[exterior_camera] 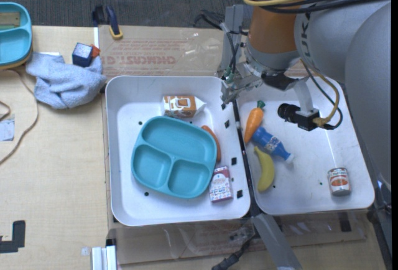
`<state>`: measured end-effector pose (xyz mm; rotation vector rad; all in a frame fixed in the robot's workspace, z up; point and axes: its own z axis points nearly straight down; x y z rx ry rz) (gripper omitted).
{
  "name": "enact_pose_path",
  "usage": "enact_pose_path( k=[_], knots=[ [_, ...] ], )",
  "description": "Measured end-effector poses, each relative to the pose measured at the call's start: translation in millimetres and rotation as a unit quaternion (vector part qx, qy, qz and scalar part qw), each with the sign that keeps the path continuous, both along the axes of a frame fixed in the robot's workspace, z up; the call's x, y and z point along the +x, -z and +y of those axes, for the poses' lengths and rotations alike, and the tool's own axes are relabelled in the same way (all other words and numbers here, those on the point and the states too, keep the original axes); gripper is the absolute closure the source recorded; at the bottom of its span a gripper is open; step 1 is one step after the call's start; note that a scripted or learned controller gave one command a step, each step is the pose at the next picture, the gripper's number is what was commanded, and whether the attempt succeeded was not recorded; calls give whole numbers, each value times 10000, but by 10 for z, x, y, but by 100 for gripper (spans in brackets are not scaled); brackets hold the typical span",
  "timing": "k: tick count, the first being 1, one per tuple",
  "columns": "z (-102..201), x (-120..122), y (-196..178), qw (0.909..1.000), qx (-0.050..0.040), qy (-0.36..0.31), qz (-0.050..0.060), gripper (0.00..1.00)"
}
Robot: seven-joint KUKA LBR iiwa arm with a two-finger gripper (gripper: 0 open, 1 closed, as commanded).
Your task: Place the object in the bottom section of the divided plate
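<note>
Small red carton (221, 185) at the left bin's (118, 157) front edge, touching the teal divided plate (174, 164).
Right bin: carrot (253, 122), blue bottle (271, 144), banana (265, 169), can (339, 181). Claw (231, 85) above the bins' divide; its state cannot be told.

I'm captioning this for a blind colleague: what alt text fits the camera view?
A robot arm's end effector hovers over the seam between two white bins. The left bin holds a blue divided plate; the right bin holds a carrot, banana, blue bottle and can.
</note>
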<state>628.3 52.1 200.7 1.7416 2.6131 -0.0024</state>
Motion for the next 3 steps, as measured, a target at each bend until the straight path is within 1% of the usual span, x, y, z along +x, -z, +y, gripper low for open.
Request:
enact_pose_path(
  k=[1, 2, 3],
  knots=[
    [705, -604, 233, 9995, 2, 307, 15, 100],
    [697, -602, 232, 9995, 1, 313, 13, 0],
    [671, -428, -774, 9990, 2, -444, -2, 0]
  ],
)
